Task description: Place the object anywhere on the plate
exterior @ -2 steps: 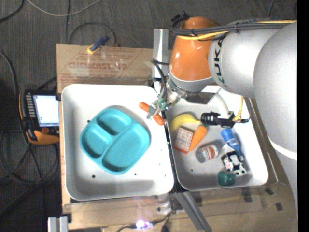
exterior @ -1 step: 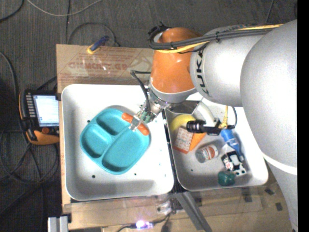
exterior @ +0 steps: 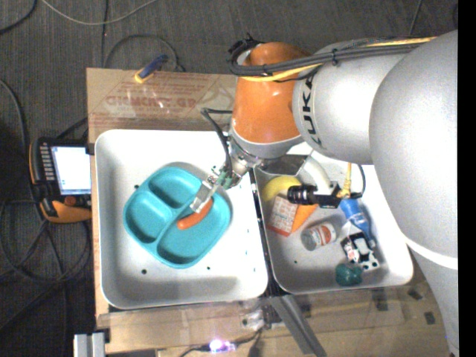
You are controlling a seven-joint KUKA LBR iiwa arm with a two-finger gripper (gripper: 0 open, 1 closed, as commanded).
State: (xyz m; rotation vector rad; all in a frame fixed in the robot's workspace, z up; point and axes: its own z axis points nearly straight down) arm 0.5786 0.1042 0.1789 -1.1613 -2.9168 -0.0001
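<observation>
gripper [exterior: 199, 203] pinching orange object [exterior: 191, 219] over teal plate [exterior: 152, 218], left bin [exterior: 111, 274].

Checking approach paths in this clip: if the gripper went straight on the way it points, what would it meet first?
Probably the orange object just under the gripper, lying on the teal plate; height is unclear from above.

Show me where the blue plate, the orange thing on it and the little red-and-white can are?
blue plate [exterior: 152, 207]: camera view, left compartment floor.
orange thing [exterior: 192, 220]: camera view, its middle.
red-and-white can [exterior: 320, 236]: camera view, its side.
</observation>
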